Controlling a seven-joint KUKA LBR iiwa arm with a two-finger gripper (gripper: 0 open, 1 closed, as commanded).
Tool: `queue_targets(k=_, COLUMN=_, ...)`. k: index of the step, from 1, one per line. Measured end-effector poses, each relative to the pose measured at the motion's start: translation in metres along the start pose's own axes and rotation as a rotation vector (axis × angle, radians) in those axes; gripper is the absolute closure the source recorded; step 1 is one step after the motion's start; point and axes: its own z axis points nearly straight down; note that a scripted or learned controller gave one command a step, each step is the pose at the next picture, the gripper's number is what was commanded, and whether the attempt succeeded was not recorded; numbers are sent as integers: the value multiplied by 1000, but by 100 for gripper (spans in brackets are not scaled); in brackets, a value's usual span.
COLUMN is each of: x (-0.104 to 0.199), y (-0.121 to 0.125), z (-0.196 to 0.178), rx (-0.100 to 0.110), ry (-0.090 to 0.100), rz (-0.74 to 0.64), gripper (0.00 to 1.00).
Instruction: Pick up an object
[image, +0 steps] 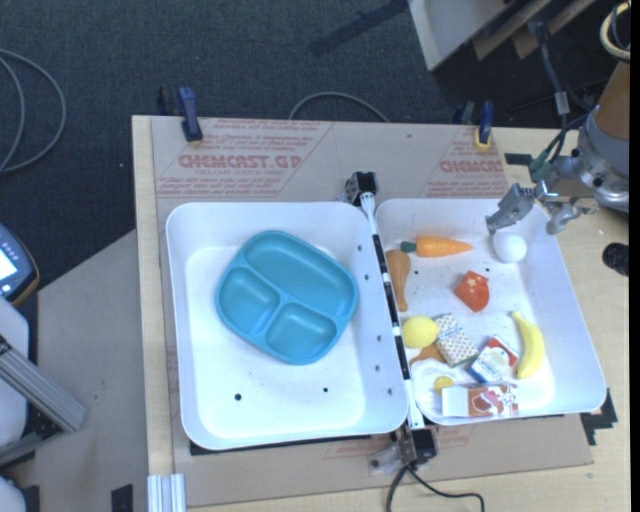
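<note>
My gripper (532, 213) hangs over the far right corner of the right bin (575, 300), open, with nothing between its fingers. A white egg-shaped ball (510, 247) lies just below its left finger (507, 210). In the same bin lie an orange carrot (441, 246), a brown piece (398, 276) by the left wall, a red fruit (473, 290), a yellow banana (530, 345) and a yellow lemon (420, 330).
Small packets and toy foods (475, 385) crowd the right bin's near end. The left bin (190, 330) holds a blue divided plate (287, 296). Blue clamps (187, 106) grip the board's far edge.
</note>
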Motion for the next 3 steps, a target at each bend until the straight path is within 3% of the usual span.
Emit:
queue_targets(k=1, x=-7, y=-5, z=106, rx=11, ry=2, rz=1, gripper=0)
queue_targets(k=2, x=27, y=-10, z=192, rx=7, ry=3, rz=-3, gripper=0)
queue_targets(k=3, x=24, y=-8, z=176, rx=-3, ry=-1, rz=1, gripper=100)
